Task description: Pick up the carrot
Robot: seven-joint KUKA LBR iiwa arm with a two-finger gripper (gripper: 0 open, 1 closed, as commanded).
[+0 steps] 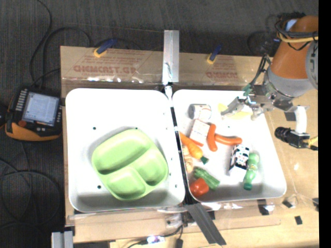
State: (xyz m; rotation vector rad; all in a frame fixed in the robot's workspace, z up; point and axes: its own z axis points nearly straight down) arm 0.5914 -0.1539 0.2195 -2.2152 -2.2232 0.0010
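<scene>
The grey arm [296,61] with its orange band comes in from the far right, and its gripper [243,106] hangs low and open — two fingers [231,107] spread wide apart.

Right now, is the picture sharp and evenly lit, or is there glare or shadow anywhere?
Camera view: fairly soft overall; the white bins look bright, nearly washed out; the green tray casts a soft shadow at its lower left; small items like the carrot blur at their edges.
</scene>
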